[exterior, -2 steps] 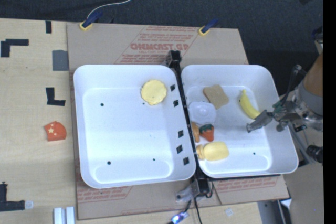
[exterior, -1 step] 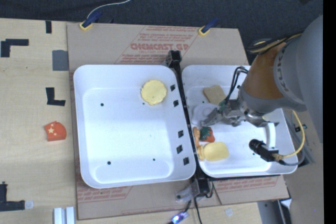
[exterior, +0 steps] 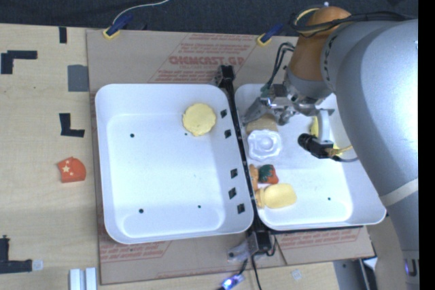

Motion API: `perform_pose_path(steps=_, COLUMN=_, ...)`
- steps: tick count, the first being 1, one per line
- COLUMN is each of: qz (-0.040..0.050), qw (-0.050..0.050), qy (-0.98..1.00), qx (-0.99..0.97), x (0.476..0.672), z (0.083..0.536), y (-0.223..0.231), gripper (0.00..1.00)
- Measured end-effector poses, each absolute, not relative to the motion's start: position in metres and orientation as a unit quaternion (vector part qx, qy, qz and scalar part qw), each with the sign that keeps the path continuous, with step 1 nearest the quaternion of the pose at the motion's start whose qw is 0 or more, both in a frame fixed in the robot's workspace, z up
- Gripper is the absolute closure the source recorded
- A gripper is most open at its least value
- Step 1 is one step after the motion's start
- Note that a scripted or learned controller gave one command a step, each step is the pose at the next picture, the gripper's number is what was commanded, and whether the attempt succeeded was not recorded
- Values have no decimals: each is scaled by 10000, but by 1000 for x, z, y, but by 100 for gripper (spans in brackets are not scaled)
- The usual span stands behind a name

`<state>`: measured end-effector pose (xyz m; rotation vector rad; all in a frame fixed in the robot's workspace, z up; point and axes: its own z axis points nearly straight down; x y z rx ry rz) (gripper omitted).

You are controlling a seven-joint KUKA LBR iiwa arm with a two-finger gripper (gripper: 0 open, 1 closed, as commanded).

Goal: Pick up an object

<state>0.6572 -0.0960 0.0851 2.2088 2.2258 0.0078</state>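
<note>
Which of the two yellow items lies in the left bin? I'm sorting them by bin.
The flat round yellow disc, near the left bin's far right corner. The other, a rounded yellow lump, sits in the right bin.

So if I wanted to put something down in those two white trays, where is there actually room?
The left bin is mostly bare: everything below and left of the yellow disc. In the right bin, only the lower right corner is free. Its left side is crowded with the white piece, red-green item and yellow lump.

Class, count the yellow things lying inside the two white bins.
2. A round yellow disc lies in the left bin, near its far right corner. A yellow lump lies in the right bin, near its front left. The arm may hide more.
</note>
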Motion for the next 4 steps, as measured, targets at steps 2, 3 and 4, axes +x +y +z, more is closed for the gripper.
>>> perform_pose_path(steps=2, qz=42, qw=46, qy=7090, qx=7052, x=670, z=272, y=-60, gripper=100)
perform_pose_path(steps=3, qz=-16, qw=-16, qy=7088, qx=7054, x=641, z=235, y=10, gripper=100)
perform_pose_path(steps=4, qz=-12, qw=-25, qy=7109, qx=7033, x=609, z=210, y=122, gripper=100)
